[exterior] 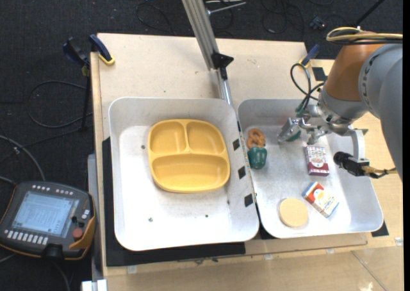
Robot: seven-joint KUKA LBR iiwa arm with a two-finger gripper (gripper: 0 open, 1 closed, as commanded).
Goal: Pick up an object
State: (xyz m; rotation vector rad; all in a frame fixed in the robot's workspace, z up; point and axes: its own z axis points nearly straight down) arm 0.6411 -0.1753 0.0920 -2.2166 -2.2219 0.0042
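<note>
At the bottom left, nearest you, a teach pendant (pixel 45 219) lies off the bench with its screen lit. Next comes the front of the right bin (pixel 359 222), where a tan round disc (pixel 294 212) lies flat and, just beside it to the right, a small red and yellow box (pixel 319 199) sits at an angle. A little further in, a red and white carton (pixel 316 159) rests near the middle of that bin. Towards its left wall you see a green pepper (pixel 257 156) with a pretzel (pixel 255 136) touching or almost touching it on the far side.

The left bin (pixel 128 116) holds a yellow divided tray (pixel 189 155), flat, with three compartments, roughly centred.

The gripper (pixel 296 128) hangs over the far part of the right bin, beyond the carton and to the right of the pretzel, apart from both. You cannot tell from this view whether its fingers are spread or closed, and nothing is seen between them. The arm (pixel 362 78) comes in from the right, its orange band above the wrist.

Beyond the bins, a metal pole (pixel 198 14) slants up from the bench, and cables lie on the dark floor behind.
</note>
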